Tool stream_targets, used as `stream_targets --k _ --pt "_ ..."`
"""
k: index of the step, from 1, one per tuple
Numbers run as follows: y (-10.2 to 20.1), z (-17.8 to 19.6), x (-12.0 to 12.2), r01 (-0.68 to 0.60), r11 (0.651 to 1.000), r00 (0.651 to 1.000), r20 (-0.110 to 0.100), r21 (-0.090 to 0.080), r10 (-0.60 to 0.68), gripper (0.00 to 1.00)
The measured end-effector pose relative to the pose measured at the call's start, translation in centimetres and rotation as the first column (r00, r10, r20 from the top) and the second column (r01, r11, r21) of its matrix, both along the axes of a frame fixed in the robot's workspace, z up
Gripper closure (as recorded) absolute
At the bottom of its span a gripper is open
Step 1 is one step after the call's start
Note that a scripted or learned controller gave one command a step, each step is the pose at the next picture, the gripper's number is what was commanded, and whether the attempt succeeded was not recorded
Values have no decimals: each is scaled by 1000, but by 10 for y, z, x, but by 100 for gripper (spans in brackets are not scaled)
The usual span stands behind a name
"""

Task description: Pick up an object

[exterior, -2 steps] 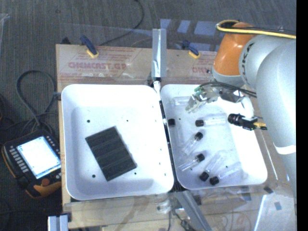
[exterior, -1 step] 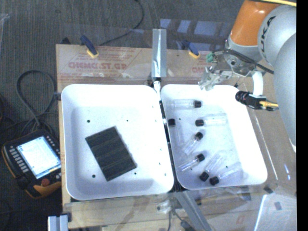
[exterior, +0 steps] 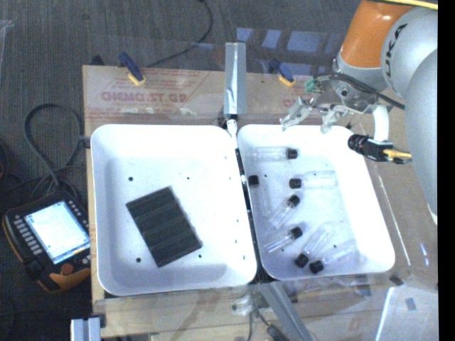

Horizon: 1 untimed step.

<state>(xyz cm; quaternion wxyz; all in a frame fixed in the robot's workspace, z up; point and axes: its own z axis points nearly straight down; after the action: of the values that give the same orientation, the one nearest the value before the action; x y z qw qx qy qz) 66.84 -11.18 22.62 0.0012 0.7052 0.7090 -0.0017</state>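
Note:
The right bin (exterior: 366, 183) holds several clear plastic tubes with black caps, one near the far edge (exterior: 276, 153), others mid-bin (exterior: 283, 208) and near the front (exterior: 323, 261). A dark ribbed rectangular pad (exterior: 163, 226) lies in the left bin (exterior: 114, 155). My gripper (exterior: 311, 116) hangs above the far rim of the right bin, its two pale fingers (exterior: 293, 115) spread apart with nothing between them. It is beyond and above the farthest tube, touching none.
A metal divider post (exterior: 234, 80) stands at the back between the bins. Blue clamps (exterior: 131, 67) hold the brown board behind them. A teach pendant (exterior: 50, 236) and cables lie on the floor at left. The arm's orange band (exterior: 373, 20) fills the top right.

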Motion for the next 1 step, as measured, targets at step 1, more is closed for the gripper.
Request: stream_targets --k 1 --pt "-41 -85 -35 -102 995 995 -2 2 102 0"
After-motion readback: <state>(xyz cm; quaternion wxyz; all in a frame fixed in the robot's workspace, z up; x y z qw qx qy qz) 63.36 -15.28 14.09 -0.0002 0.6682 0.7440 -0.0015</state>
